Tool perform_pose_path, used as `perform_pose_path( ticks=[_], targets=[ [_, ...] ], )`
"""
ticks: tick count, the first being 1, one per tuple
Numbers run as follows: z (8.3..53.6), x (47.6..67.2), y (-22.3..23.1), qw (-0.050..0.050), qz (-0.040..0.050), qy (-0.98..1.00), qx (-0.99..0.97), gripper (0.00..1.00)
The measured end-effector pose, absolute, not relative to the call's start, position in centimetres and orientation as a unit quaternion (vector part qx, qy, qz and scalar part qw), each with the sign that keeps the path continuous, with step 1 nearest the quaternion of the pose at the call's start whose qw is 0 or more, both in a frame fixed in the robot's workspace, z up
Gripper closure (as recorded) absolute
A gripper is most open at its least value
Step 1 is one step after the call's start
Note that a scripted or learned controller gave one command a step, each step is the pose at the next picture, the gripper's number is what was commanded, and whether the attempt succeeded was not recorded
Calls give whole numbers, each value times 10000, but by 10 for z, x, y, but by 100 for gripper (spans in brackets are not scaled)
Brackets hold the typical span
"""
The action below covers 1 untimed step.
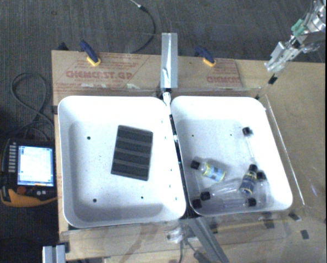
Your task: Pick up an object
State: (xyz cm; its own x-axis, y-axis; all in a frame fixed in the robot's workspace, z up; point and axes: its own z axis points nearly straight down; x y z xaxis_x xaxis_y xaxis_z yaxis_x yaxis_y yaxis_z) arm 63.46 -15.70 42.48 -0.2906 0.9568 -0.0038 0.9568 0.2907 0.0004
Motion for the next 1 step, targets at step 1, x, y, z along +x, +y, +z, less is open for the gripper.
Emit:
perform_pose_path(
  ticks=[1],
  targets=[
    [425, 635, -157, 13, -10, 8035, 5954, 0]
  ],
)
